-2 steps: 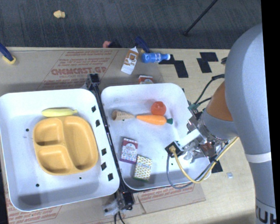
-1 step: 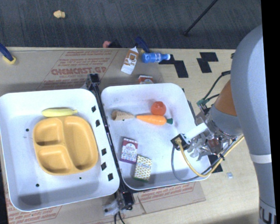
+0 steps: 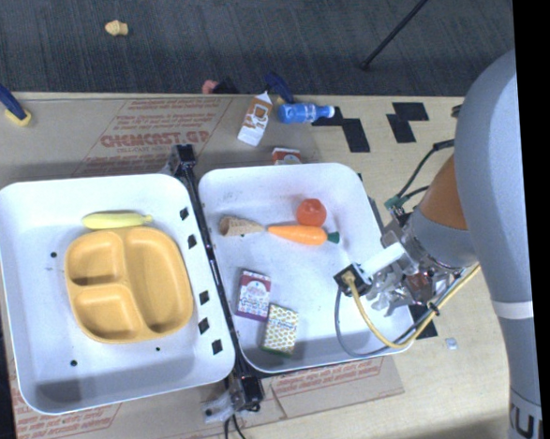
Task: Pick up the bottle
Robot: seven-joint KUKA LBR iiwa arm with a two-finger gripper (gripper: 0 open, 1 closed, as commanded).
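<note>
Cardboard-covered counter (image 3: 380, 385) carries two shallow white bins side by side, with dark carpet floor beyond its far edge. Taking the right bin (image 3: 352, 176) as the landmark: the bottle (image 3: 303, 113), small, blue and lying on its side, rests on the counter outside the bin, just past its far rim and near the far right corner, apart from everything inside. A small carton (image 3: 255, 120) lies on the counter just to the left of the bottle, also beyond the far rim. Inside the right bin, a tomato (image 3: 312, 211) sits toward the far side, with a carrot (image 3: 299, 234) just in front of it and a tan cone-shaped piece (image 3: 241, 227) at the carrot's left end. Nearer the front of the bin lie a red-and-white packet (image 3: 254, 295) and, just beside it, a green patterned box (image 3: 282, 327). The left bin (image 3: 12, 213), touching the right bin's left wall, holds a yellow divided plate (image 3: 129, 282) and a banana (image 3: 117, 219) just behind the plate. The tool (image 3: 397, 285) hangs over the right bin's right rim, toward the front corner and well apart from the bottle, with yellow and black cables looping below it; whether its fingers are wide or narrow I cannot tell, and nothing is seen between them.
</note>
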